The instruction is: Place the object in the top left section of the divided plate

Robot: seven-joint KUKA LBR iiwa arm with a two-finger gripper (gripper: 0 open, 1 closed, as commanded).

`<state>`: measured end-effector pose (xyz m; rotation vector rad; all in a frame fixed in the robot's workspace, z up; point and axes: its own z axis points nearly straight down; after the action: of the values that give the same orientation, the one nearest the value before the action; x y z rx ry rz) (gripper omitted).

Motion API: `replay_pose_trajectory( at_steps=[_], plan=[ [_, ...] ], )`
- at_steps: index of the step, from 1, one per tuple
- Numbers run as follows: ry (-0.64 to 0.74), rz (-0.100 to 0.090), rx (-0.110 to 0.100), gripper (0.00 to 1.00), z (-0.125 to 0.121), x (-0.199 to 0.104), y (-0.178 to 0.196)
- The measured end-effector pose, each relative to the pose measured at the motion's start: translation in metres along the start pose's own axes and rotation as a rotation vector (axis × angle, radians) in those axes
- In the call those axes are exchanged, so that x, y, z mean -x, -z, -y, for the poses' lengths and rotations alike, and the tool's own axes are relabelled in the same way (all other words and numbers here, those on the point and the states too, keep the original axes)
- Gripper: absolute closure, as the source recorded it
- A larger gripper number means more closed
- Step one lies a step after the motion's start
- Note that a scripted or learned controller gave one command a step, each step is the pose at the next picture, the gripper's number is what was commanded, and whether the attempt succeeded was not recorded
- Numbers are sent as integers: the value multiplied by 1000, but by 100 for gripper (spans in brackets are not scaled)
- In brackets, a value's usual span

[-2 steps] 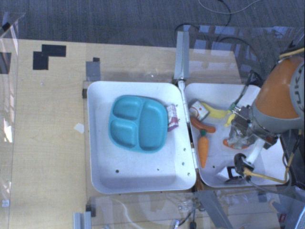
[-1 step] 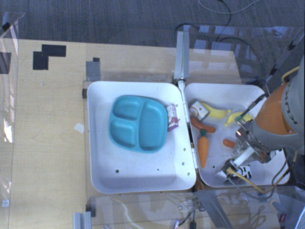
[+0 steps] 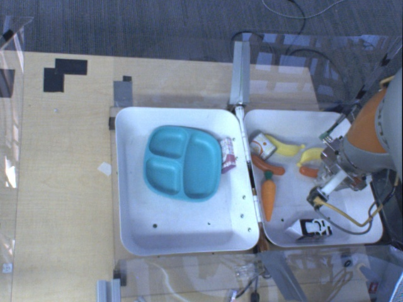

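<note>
Two white bins are seen: left bin (image 3: 132,231), right bin (image 3: 371,234) | one blue divided plate (image 3: 182,162) lies in the left | one carrot (image 3: 269,195), one banana (image 3: 286,148) lie in the right | gripper (image 3: 319,197) is hung over the right bin, grip state cannot be told

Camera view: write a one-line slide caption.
Arm's gripper over right bin of toy food; blue divided plate in left bin.

divided plate (image 3: 183,163) in left bin (image 3: 132,187) | carrot (image 3: 269,195), banana (image 3: 284,148) in right bin (image 3: 352,234)
</note>
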<state>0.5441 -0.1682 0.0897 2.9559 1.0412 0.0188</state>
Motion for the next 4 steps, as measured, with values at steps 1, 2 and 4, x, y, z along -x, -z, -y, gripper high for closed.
replay_pose_trajectory(
  at_steps=[1, 2, 4],
  plan=[
    [49, 3, -3, 100, -49, -28, -2],
    [-232, 8, -10, 100, 37, 35, 43],
    [-363, 10, -9, 100, -19, 36, 84]
  ],
)
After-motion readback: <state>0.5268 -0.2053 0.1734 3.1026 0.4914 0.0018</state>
